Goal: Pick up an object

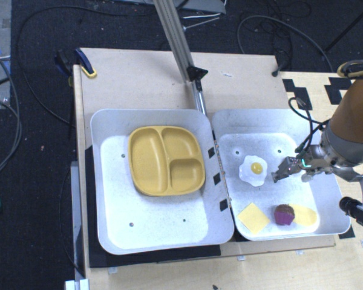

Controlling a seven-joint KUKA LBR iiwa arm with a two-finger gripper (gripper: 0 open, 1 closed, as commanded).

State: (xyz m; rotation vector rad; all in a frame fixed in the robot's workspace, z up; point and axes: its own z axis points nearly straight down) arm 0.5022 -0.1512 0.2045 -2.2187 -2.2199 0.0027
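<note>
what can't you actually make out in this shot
- Gripper, camera view: too small and dark to tell how its fingers stand or whether it touches the fried egg.
- Purple object: too small to identify; it overlaps a pale yellow piece, hiding part of it.
- Arm: cut off by the right edge of the view.
- Right bin: its right rim is hidden beneath the arm.

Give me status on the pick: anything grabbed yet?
Done: the gripper is already inside the right bin, low and just right of the fried egg. In hand: nothing shows between its fingers; the egg, the cheese slice and the purple piece all lie on the bin floor. Left: close on one object and lift it. The yellow tray sits in the left bin.
</note>
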